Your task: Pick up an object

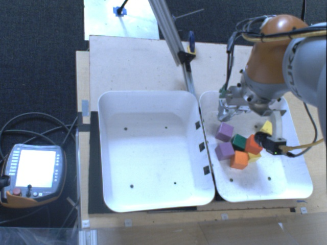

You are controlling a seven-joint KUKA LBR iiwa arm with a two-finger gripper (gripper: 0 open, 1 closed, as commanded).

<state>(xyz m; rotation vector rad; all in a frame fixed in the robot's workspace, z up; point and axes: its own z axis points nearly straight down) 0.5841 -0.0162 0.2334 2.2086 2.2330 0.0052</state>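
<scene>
Several small blocks lie clustered in the right bin [286, 185]: a purple block [224, 131], a second purple block [224, 150], a green block [239, 142], a red-orange block [253, 144], an orange block [238, 160], and yellow pieces [266, 127] beside them. My gripper [225, 112] hangs over the back left part of this bin, just above and behind the upper purple block. I see no block between its fingers.
The left bin [110, 137] stands beside the right one, their rims touching. A slanted metal pole [168, 24] rises behind the bins. A teach pendant [33, 175] with cables lies on the floor at the far left.
</scene>
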